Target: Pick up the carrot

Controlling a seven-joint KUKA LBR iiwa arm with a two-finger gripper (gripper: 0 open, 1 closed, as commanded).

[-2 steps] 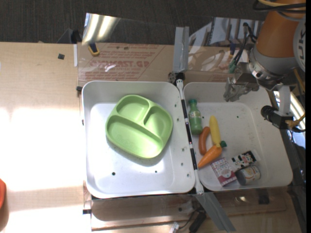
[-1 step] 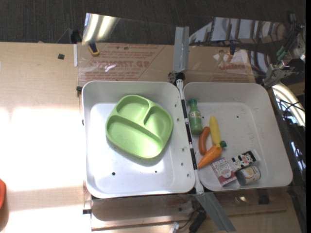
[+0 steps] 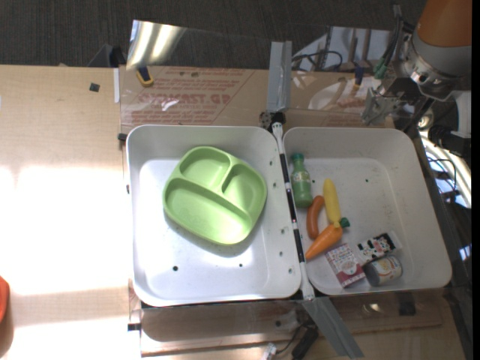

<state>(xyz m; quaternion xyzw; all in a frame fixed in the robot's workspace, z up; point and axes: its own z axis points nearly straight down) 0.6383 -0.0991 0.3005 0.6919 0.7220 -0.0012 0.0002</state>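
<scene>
Carrot (image 3: 325, 240) lies in the right bin (image 3: 420, 201), low on its left side, near the divider, tilted w/ its green top end up-right and its tip pointing down-left.

Going left to right: wooden surface (image 3: 60, 163) is sunlit on the left, w/ a bit of something orange-red (image 3: 3, 306) at the bottom-left edge. Behind the bins, a cardboard sheet (image 3: 187, 96) w/ red print and a shiny metal piece (image 3: 156, 42) at its top-left corner.

Left bin (image 3: 150, 276) holds a green divided plate (image 3: 215, 195), three compartments, sitting about mid-bin.

Right bin, left side: small green bottle (image 3: 301, 180) lies close to the divider, cap toward the back. Just right of it and lower, an orange-red sausage-shaped item (image 3: 313, 216), roughly upright in view. Beside that, a yellow item (image 3: 331, 201) like a corn cob or banana, can't tell which, w/ a green bit at its lower end. Carrot is just below these two, touching or nearly touching the sausage-shaped item; can't tell exactly.

Further right, near the front wall: pink-white packet (image 3: 344, 265), a small grey can (image 3: 383, 270) on its side, and a black-white printed carton (image 3: 377, 244) just above them.

Arm w/ orange band (image 3: 446, 13) is at the top-right corner, behind the right bin's far-right corner, well apart from the carrot. Hand (image 3: 380, 103) hangs over the back edge there; can't tell how its jaws stand, nothing seen in it.
</scene>
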